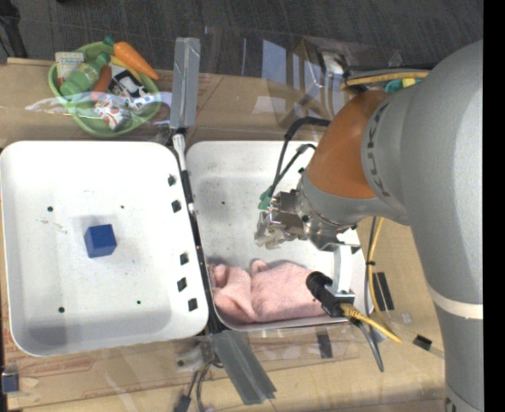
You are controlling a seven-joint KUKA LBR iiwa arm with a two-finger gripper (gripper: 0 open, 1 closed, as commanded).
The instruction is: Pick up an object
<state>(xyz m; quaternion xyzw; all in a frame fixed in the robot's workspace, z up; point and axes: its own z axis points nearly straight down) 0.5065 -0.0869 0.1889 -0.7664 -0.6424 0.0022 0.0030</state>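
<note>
1. One soft pink cloth (265, 292) lies lumpy and bunched at the near end of the right bin (227, 170).
2. Claw (270, 226) hangs just above it; its grip is too hard to see.

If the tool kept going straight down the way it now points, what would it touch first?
Most likely the bare floor of the right white bin: the tool hangs just above the soft pink cloth toy in the picture. Depth is unclear from this slanted view, so it might graze the toy.
</note>
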